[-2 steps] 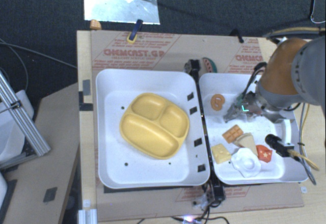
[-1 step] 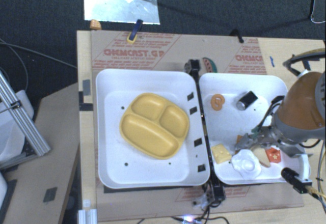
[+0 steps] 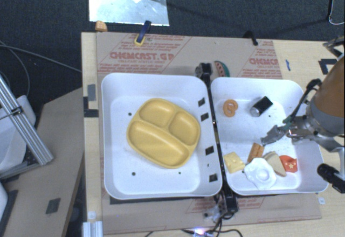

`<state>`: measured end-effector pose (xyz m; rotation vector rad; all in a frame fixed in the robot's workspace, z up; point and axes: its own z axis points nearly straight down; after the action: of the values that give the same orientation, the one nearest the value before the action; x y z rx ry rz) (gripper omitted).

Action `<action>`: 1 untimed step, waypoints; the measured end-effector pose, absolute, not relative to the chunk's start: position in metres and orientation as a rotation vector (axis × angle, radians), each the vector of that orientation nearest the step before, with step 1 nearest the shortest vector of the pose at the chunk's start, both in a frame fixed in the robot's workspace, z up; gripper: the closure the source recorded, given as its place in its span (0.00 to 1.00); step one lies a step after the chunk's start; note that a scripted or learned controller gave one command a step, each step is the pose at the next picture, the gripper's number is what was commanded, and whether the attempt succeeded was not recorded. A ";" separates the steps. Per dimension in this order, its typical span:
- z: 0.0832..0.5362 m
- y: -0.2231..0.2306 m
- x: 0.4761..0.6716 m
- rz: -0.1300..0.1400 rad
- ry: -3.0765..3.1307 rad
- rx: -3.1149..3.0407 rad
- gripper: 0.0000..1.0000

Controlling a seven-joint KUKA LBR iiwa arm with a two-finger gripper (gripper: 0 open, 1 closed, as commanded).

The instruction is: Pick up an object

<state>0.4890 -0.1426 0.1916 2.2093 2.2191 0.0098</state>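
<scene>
We see the loose objects lying in the right bin (image 3: pixel 302 182), beside the left bin (image 3: pixel 116 139) that holds a yellow divided tray (image 3: pixel 163 132). Toward the right bin's far side lie an orange ring (image 3: pixel 230 107) and, to its right, a black and silver cylinder (image 3: pixel 261 105) on its side. Near the front wall cluster a yellow cheese wedge (image 3: pixel 234 162), a fried egg (image 3: pixel 261 173), a small orange stick (image 3: pixel 255 151), a tan piece (image 3: pixel 275 161) and a red piece (image 3: pixel 289 165).

bench (image 3: pixel 178 50) | bears: left bin (image 3: pixel 116 123), right bin (image 3: pixel 242 90), side by side, touching
</scene>
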 end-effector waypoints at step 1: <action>0.079 -0.203 0.575 -0.003 2.223 2.217 0.00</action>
<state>0.5747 -0.2030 0.0793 2.2171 2.2233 -0.0029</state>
